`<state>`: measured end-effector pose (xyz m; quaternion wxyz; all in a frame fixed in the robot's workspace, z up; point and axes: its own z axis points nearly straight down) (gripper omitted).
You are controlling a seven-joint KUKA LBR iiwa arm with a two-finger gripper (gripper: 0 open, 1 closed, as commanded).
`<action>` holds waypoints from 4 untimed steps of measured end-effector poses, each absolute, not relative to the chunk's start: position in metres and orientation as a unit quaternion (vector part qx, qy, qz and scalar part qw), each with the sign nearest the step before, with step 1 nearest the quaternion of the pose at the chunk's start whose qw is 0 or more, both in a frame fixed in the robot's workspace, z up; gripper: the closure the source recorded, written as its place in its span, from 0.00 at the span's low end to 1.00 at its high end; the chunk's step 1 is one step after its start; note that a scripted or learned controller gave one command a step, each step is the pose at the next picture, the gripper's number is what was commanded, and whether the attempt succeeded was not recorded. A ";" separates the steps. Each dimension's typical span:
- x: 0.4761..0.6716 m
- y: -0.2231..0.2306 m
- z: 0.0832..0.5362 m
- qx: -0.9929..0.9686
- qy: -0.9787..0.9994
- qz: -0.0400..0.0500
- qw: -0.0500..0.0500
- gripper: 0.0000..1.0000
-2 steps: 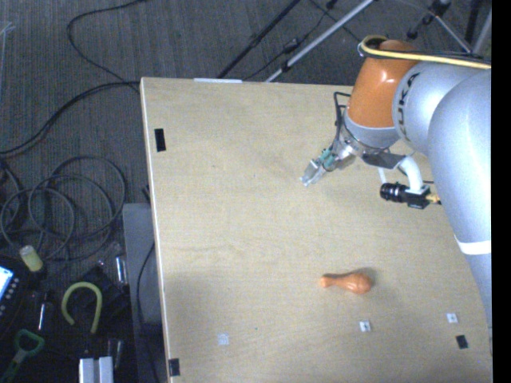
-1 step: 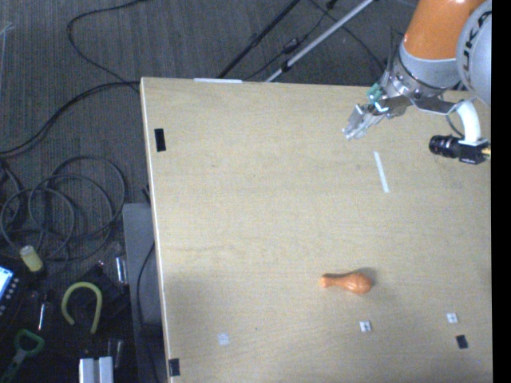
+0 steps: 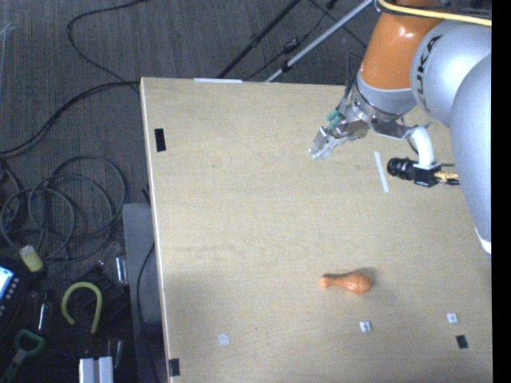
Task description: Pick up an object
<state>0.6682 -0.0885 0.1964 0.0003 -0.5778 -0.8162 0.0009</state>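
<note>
Above the bench's far right area, the arm (image 3: 431, 62) slants down-left, gripper (image 3: 322, 147) hovering with nothing visibly held; finger spread unclear. Orange pear-shaped object (image 3: 348, 282) lies well apart, toward the near edge.

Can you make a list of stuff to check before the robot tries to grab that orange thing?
1. Orange pear-shaped object in plain sight on the tan board: ok.
2. Nothing lying against the object: ok.
3. Gripper directly above the object: not ok, it sits well toward the far side of the board.
4. Gripper carrying nothing: ok, nothing seen at its tip.
5. Fingers spread wide enough: cannot tell.
6. White stick out of the way: ok, it lies near the arm, away from the object.
</note>
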 end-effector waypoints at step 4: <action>0.668 -0.160 0.179 -0.541 -0.841 0.001 -0.001 1.00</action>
